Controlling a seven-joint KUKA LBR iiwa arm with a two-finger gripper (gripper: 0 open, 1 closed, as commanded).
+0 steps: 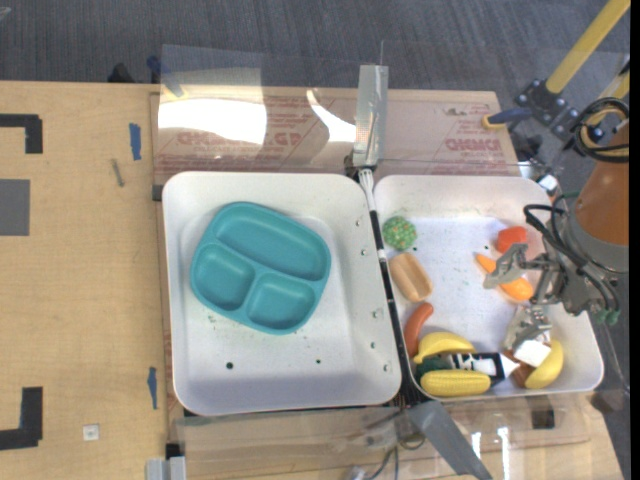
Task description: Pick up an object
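Camera view, down on the desk [70, 268] at a slant. Two white bins side by side, so that one serves for picking and the other for dropping, by the look of it.

In the left bin [200, 388]: a teal divided plate [262, 266], lying flat and slightly turned, well apart from everything else. Too broad and shallow for an easy pinch, most likely.

In the right bin [450, 213]: toy food, scattered loosely rather than arranged, probably to give a program many targets. Along the left wall, from far to near: a green ball [400, 232], a tan bun [410, 276], a red sausage [418, 325]. Against the near wall, crowded together and touching: a yellow banana [445, 346] and a corn cob [455, 383], with a dark piece [487, 365] just beside them.

Reaching in from the right, the grey arm with its orange band [608, 203], bent down so as to bring the pincer [527, 303] low over the right-hand part of that bin. Cannot tell how far open, with metal and cables cluttering that spot; nothing plainly held in it.

Closest to the pincer, and so the likely task's thing: an orange piece [517, 288], right against the metal. Also near: a red-orange piece [512, 238] on the far side, a white block [533, 353] and a yellow piece [547, 366] on the near side. Judging from this, still at the approach or closing step, with no lift yet. Risk: pushing the small orange piece aside instead of trapping it.
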